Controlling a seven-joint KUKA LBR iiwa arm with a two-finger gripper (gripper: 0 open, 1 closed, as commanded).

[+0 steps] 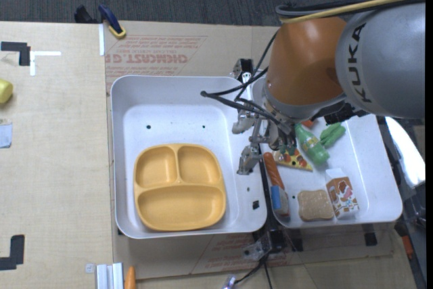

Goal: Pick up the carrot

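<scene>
Bench edge, nearest: a small orange object (129, 274) lies on the bench below the left bin, beside a pale strip.
Left bin (125, 166): a yellow divided plate (180, 185) with three compartments sits in its near half.
Right bin (379, 206), near end: a slice of bread (316, 205) lies beside a small carton (342, 195), the carton to its right. A blue item (275, 200) lies near the bin's left wall.
Carrot (273, 171): lies in the right bin along its left wall, just far of the blue item, pointing near to far, with the gripper right beside its far end.
Pizza slice (292, 159): just right of the carrot.
Gripper (247, 160): hangs over the wall between the two bins, just left of the carrot; I cannot tell whether its fingers are apart or together.
Green bottle (312, 144): farther in, right of the gripper, with a green vegetable (333, 134) just beyond.
Arm (358, 57): grey with an orange band, covers the right bin's far end.
Bench, far left: a yellow object (4, 91) at the edge.
</scene>
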